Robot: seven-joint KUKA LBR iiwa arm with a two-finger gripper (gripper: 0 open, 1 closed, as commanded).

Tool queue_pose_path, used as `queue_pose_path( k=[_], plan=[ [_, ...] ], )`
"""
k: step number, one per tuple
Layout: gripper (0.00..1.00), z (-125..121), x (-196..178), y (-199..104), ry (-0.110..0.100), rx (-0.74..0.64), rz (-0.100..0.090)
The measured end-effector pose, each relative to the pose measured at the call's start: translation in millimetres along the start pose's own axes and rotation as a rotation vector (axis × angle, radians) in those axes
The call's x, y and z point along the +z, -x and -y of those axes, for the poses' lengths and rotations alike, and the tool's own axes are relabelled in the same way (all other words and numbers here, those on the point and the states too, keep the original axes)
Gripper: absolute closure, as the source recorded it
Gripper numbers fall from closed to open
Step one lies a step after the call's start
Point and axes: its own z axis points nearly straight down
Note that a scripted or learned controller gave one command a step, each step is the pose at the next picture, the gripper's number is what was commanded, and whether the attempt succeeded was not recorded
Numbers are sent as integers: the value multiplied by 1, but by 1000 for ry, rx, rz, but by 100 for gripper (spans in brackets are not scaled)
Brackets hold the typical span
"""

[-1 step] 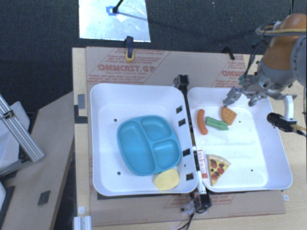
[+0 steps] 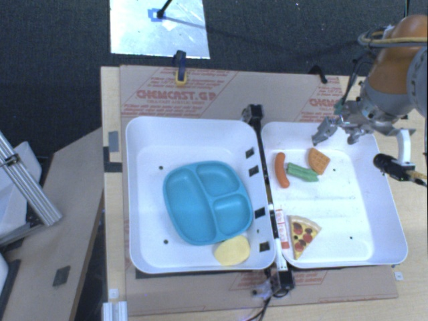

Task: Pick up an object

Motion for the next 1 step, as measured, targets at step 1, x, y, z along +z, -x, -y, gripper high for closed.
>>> queue_pose_path(
  k=[1],
  plan=[
    [0,1,61,-6,-4,-3,-1]
  ],
)
